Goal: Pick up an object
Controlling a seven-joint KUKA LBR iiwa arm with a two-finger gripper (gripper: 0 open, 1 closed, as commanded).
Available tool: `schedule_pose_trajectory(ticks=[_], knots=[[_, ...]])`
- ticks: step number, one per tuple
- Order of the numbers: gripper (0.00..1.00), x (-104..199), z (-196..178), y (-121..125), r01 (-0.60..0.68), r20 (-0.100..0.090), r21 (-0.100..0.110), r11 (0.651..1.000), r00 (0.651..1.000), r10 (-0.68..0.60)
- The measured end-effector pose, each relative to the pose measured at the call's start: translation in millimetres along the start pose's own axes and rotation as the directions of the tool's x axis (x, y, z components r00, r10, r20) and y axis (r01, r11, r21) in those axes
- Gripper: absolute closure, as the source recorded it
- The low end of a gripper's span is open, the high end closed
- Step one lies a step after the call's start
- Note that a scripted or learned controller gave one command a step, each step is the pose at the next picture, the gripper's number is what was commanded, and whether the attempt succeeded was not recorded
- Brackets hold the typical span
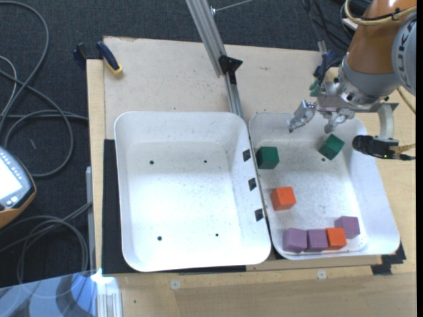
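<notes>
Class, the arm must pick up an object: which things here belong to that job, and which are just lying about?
Belong: gripper; right bin; green blocks; orange blocks; purple blocks.

Lying about: left bin; clamp; metal pole; cables.

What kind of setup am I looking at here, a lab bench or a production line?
Most likely a robotics lab bench: a plywood bench with two white bins, coloured blocks such as the orange block, and loose cables on dark carpet.

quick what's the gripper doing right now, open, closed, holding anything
Gripper: open, holding nothing, above the right bin, with a green block just below it.
</notes>
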State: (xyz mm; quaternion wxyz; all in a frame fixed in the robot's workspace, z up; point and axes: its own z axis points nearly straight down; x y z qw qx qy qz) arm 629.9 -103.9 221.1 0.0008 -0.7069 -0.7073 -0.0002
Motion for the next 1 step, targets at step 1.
schedule_pose_trajectory(ticks=[1], knots=[[0.00,-56.9,30.3,-116.1,-0.007,0.000,0.007,1.000,1.000,0.007]])
